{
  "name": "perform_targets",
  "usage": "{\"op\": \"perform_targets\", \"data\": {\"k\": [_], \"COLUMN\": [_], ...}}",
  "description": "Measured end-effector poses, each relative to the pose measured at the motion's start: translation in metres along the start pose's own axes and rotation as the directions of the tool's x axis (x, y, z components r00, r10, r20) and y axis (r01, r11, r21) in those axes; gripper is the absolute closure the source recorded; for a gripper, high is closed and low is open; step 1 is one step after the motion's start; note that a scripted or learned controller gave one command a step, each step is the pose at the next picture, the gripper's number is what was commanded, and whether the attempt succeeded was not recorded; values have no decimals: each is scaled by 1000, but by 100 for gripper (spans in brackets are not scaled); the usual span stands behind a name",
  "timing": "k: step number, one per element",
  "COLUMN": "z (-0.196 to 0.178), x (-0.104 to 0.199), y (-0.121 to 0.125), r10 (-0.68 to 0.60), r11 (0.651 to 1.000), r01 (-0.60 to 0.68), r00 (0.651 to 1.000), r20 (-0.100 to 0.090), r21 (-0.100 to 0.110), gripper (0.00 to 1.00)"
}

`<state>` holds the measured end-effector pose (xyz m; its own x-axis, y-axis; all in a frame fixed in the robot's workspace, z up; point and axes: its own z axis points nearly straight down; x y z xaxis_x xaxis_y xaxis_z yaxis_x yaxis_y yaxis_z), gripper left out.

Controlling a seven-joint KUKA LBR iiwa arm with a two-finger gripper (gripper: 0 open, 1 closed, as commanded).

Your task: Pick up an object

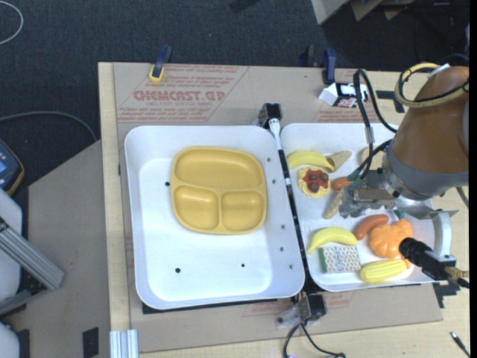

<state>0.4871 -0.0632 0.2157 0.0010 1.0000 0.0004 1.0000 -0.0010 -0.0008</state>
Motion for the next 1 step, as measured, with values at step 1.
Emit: {"op": "perform_targets", "data": {"k": [1], "z": [0], "x": [8], "y": [7], "r10": [-3], "r11": [1000], "r01": [3], "r00": [1000], "r20": [1], "r21": [-2], "gripper": [100]}}
